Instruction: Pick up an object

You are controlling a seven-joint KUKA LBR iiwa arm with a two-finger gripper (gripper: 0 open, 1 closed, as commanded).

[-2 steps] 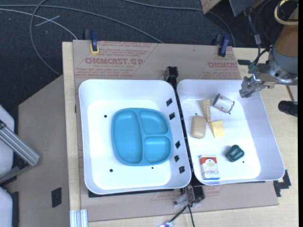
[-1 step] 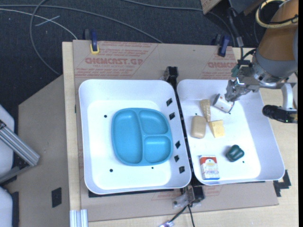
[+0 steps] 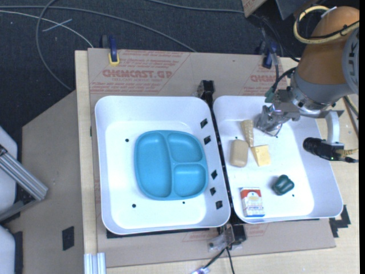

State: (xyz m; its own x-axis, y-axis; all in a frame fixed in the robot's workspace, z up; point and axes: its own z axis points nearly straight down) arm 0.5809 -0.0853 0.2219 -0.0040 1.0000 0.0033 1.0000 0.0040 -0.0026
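My gripper (image 3: 269,124) hangs over the back of the right bin (image 3: 319,201), just right of a tan cracker-like bar (image 3: 247,132). Nothing shows between its fingers. Below the bar lie a beige rounded block (image 3: 239,153) and a yellow wedge (image 3: 262,155), side by side. Nearer the front sit a dark green lump (image 3: 282,184) and a small red-and-white packet (image 3: 251,202).
The left bin (image 3: 114,130) holds a blue divided plate (image 3: 170,164). A black divider with clips (image 3: 212,147) runs between the two bins. Cardboard backing and blue clamps (image 3: 113,53) line the bench's far edge.
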